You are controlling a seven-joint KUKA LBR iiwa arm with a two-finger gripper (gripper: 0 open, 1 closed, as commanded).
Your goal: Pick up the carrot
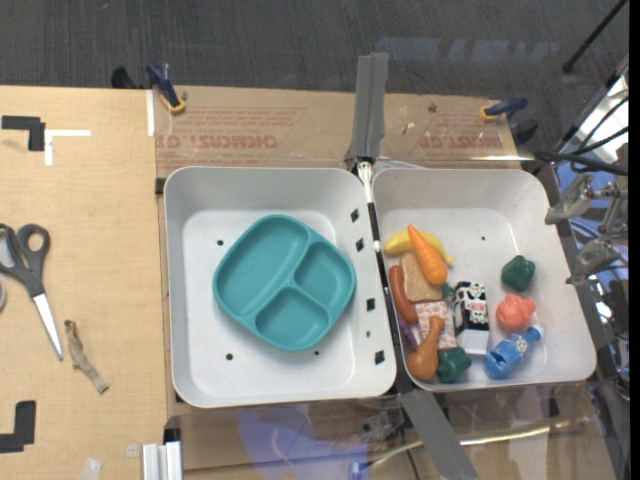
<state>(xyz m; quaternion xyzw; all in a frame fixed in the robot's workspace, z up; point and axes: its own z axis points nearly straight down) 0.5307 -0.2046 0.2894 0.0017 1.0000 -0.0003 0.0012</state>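
Note:
The carrot (430, 256) is a small orange cone lying at a slant in the right bin (470, 193), near its left wall. Its narrow end points up-left. It rests on a yellow banana (399, 241) and a brown bread slice (419, 281), with several other toys close below it.
Around the carrot lie a red sausage (400, 295), a cow-print carton (470, 308), a drumstick (426, 352), a blue bottle (511, 353), a pink-orange toy (515, 313) and a dark green one (517, 271). The left bin (190, 268) holds a teal divided plate (285, 283). Scissors (30, 268) lie on the bench at far left.

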